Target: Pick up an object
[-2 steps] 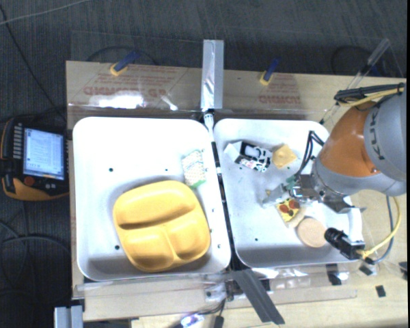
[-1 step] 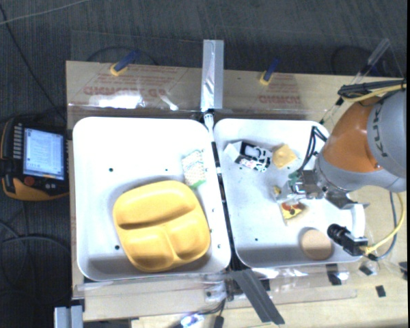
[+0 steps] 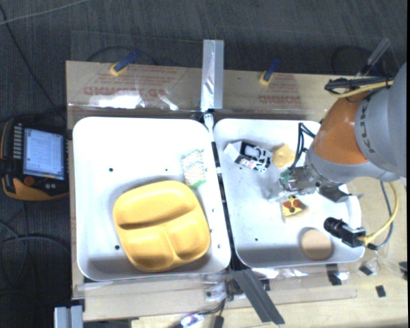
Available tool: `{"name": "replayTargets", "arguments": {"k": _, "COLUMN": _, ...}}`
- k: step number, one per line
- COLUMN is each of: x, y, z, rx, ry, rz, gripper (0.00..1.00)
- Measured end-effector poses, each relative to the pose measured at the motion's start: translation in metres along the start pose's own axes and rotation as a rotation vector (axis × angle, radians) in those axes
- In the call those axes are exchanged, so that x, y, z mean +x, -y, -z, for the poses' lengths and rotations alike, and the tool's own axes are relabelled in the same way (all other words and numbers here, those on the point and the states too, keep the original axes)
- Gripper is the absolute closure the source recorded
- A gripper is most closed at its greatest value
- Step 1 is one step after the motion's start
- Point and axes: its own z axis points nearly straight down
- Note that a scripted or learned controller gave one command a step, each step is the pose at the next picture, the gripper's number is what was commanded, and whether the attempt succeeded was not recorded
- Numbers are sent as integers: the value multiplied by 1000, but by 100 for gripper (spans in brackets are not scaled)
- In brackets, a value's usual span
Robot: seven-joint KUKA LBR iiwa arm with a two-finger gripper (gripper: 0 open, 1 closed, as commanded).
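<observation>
- Dark carpet lies all around my bench, and a small screen box point(image 3: 34, 157) sits on the floor off the left side.
- Two white bins sit side by side. The left bin point(image 3: 102, 149) has a big yellow tray point(image 3: 162, 224) near its front edge and a little green and white packet point(image 3: 193, 167) by its right wall.
- My arm point(image 3: 365, 132) reaches in from the right, over the right bin point(image 3: 249, 227).
- My gripper point(image 3: 295, 181) hangs low in the middle of the right bin, a bit toward its right wall. From up here I cannot tell how it is set.
- I think I am at the going-down step. I see nothing lifted, so the pick is not done.
- The thing closest to me is a small card point(image 3: 293, 208) with red and yellow on it. It lies flat on the bin floor, just in front of my gripper. It looks thin, so it may be hard to grab.
- Other things are close too: a yellow ball point(image 3: 282, 156) and a black and white toy point(image 3: 253, 156) near the back edge, and a tan round block point(image 3: 316, 243) in the front right corner.
- Next I would need to line up right over one thing, go down to it, close on it, then lift straight up.
</observation>
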Motion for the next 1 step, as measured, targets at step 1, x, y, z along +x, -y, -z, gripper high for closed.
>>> {"name": "replayTargets", "arguments": {"k": 1, "x": 0, "y": 0, "z": 0, "rx": 0, "ry": 0, "rz": 0, "gripper": 0}}
